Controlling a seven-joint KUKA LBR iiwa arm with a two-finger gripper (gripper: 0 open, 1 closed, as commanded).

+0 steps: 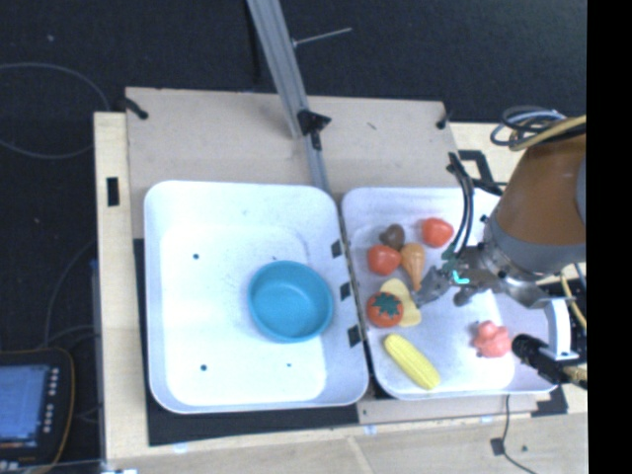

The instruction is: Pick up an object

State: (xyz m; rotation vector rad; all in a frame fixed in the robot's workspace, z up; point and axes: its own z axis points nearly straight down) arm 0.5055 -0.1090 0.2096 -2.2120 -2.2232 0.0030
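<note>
Over the right bin [449,388], the grey arm with its orange band [541,197] reaches in from the right edge of the counter [227,126], and its tool [432,289] hangs low among the toy foods near the bin's middle. Whether the tool is released or clenched cannot be told from this slanted view, since its dark tip blends with the items beneath it and nothing is seen plainly gripped.

Just beside the tool's tip lie a pale yellow piece [398,292] and, touching that piece on its lower left, a red tomato with a green top [384,310]. Above them sits an orange carrot-like piece [413,260], with a second red tomato [383,260] to its left and a small brown item [393,235] above that. Another red fruit [436,231] rests near the bin's upper side. A yellow corn cob [412,361] lies tilted near the bin's front edge, well apart from the tool. A pink toy [490,339] sits to the right, under the arm.

The left bin [178,215] holds a blue bowl [289,301], upright, near its right half. A grey metal rail [281,57] slants down from the top toward the gap between the two bins.
</note>
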